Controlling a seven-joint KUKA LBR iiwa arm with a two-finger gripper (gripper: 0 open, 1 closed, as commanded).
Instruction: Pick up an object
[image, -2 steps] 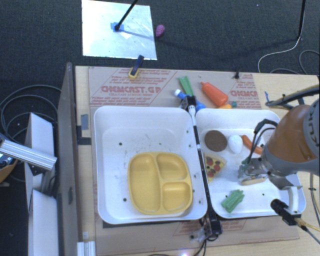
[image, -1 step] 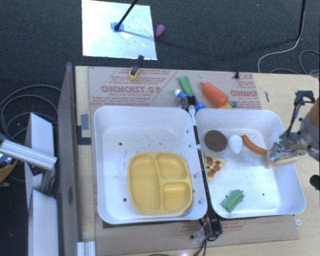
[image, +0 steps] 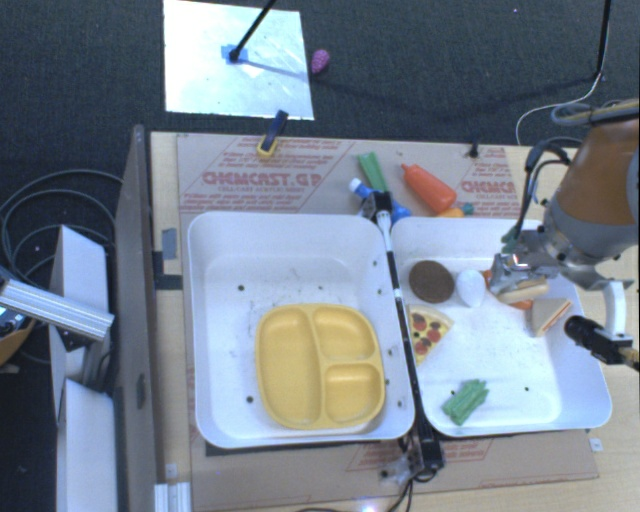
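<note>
We note the gripper (image: 517, 272) low over the sandwich piece (image: 523, 291), claw state we cannot tell; it looks light, rigid plastic, best pinched across its flat sides.

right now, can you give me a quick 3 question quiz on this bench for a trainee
1. True or false: the yellow divided tray lies in the left bin.
2. Which item lies nearest the front wall of the right bin? A) brown disc B) green toy C) white egg
3. Fill in: the pizza slice lies just in front of the ____.

Key
1. True.
2. B, the green toy; the brown disc and white egg lie further back.
3. Brown disc.
</note>
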